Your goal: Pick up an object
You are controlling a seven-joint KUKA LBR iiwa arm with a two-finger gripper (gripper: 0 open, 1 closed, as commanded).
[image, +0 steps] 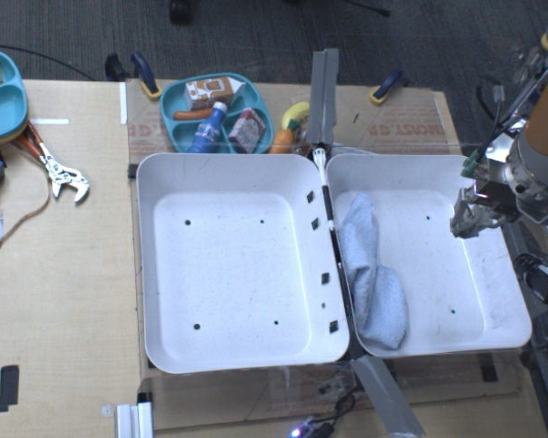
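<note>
A pale blue cloth (373,276) lies bunched along the left wall of the right bin (493,336) (hard against the divider). The end effector (470,219) hangs over that bin's right side, well apart from the cloth; its opening cannot be told.

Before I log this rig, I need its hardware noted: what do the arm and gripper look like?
The arm enters from the right edge as a bulky grey body with an orange band above the wrist. Silver metal fittings and small green parts sit around the wrist. The gripper below is dark grey metal, compact and blocky. Thin cables run beside the arm higher up.
</note>
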